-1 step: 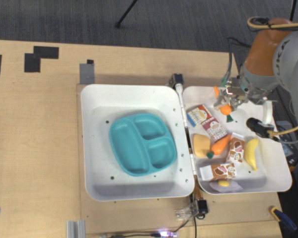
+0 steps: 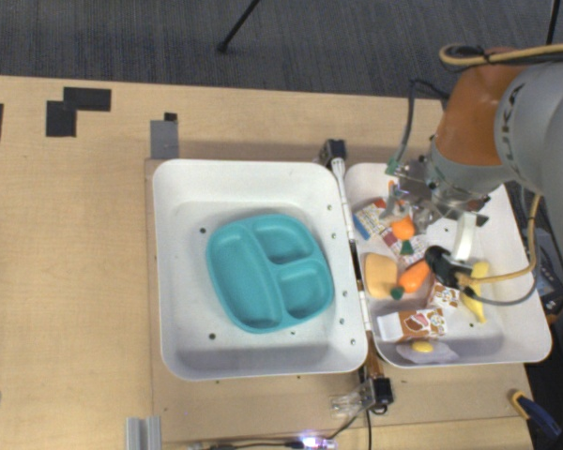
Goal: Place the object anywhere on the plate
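Gripper (image 2: 416, 210) hangs low inside the right bin (image 2: 521, 340); whether it is open or closed cannot be told. A small orange piece (image 2: 403, 230) lies right at its tip. Well to its left, the teal plate (image 2: 239, 284) rests in the other bin (image 2: 178, 251).

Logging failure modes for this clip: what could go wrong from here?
1. The right bin is crowded; the gripper, above its packed items, may grab two things or none.
2. The plate lies in the left bin, so anything lifted must clear the rims between the bins and could drop short.
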`<state>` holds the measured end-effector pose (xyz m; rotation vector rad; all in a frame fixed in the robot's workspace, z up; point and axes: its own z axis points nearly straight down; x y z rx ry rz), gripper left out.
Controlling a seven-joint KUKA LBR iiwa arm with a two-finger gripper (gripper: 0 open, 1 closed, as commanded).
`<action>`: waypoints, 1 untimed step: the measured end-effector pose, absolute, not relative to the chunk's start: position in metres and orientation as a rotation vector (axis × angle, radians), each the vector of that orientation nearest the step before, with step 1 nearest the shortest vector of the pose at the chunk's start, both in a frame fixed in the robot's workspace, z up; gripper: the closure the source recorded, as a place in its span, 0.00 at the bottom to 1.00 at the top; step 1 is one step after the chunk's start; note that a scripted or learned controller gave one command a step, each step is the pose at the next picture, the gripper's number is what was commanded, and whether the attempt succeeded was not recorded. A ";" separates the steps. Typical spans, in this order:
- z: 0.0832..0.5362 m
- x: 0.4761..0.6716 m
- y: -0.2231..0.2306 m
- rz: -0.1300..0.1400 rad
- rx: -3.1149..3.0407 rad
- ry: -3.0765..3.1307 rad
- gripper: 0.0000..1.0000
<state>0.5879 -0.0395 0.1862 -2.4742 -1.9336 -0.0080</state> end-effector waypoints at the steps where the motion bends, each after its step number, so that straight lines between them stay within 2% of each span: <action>1: 0.219 0.554 0.051 -0.005 -2.769 -1.476 1.00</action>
